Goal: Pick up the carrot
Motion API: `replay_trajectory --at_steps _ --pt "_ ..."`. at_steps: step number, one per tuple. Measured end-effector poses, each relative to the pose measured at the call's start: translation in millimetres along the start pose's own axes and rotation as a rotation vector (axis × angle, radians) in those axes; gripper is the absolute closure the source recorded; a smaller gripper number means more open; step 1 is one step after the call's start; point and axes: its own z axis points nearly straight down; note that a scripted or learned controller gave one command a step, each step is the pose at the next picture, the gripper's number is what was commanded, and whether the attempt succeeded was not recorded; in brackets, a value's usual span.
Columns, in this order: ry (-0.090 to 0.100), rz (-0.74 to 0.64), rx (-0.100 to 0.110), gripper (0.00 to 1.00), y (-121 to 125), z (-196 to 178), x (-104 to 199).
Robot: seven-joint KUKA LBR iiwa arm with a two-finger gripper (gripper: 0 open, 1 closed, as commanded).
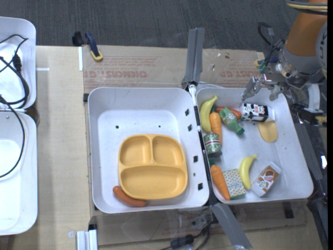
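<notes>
Upper carrot in the right bin, close to the left wall, lying lengthwise. Touches the banana on its left; meets the can at its near end. Green bottle just to the right, tilted, with something orange poking out behind its neck, too hidden to name.

Lower carrot in the same bin, at the near left corner, angled with its tip toward the front wall. Pressed against a green box on its right. Small banana rests by the box's far right corner, and a brown-and-white carton sits just right of that.

Further back, a black-and-white carton lies on its side near the bottle, and a flat tan piece sits just in front of it.

Gripper hangs over the far right part of the bin, above and behind the black-and-white carton, well apart from both carrots. Fingers spread, nothing between them. Arm enters from the right, orange band uppermost.

Left bin holds a yellow plate with three sections, toward the front. Sausage tucked against the plate's near left edge, partly under the rim.

Behind both bins, a cardboard sheet flat on the bench, with a small blue clamp at its far left corner. White trays with black cables at the far left.
</notes>
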Motion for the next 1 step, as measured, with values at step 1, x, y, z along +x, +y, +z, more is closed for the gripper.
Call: replay_trajectory --at_steps 1 --pt "-0.002 -0.141 -0.012 0.00 -14.2 80.3 52.3"
